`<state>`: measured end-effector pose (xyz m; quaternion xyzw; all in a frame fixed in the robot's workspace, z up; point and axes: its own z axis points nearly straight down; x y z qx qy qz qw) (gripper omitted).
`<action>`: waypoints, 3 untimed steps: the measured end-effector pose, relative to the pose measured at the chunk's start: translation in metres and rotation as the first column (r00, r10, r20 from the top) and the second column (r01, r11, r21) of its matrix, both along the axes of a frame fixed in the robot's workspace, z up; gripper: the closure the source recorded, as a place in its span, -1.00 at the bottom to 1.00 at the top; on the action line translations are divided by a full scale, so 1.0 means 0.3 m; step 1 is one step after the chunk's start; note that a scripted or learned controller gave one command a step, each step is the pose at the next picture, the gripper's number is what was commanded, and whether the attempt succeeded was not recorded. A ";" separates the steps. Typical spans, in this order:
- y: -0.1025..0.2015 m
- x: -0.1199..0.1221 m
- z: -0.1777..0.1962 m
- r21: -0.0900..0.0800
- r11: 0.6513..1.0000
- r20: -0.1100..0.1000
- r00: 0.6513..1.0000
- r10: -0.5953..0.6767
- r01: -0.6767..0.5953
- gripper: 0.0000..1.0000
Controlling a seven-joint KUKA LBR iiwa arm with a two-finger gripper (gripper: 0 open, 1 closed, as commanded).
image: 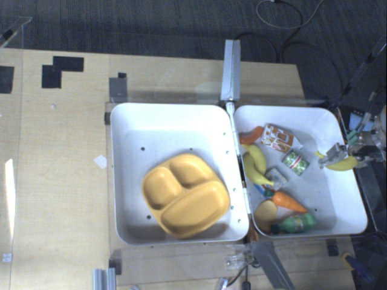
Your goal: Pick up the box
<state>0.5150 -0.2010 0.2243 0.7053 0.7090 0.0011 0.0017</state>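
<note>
The box (279, 139) is a small orange and white carton lying flat in the upper middle of the right bin (320, 115). My gripper (336, 156) is at that bin's right rim, well to the right of the box and apart from it. A yellow banana-like piece (340, 164) sits right under the gripper's tip, touching or nearly touching it. Whether it is gripped is not visible from this angle.
Around the box lie a green can (295, 162), a yellow banana (256, 165), a carrot (289, 202), a green bottle (296, 223) and a tan round piece (265, 211). The left bin (130, 132) holds a yellow divided tray (185, 194).
</note>
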 end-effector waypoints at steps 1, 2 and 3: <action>0.130 0.093 -0.392 0.000 1.000 0.001 1.000 -0.009 0.009 -1.00; 0.226 0.328 -0.459 0.000 0.996 0.003 0.996 0.092 -0.092 -1.00; 0.273 0.228 -0.456 -0.001 0.995 0.004 0.995 0.095 -0.095 -1.00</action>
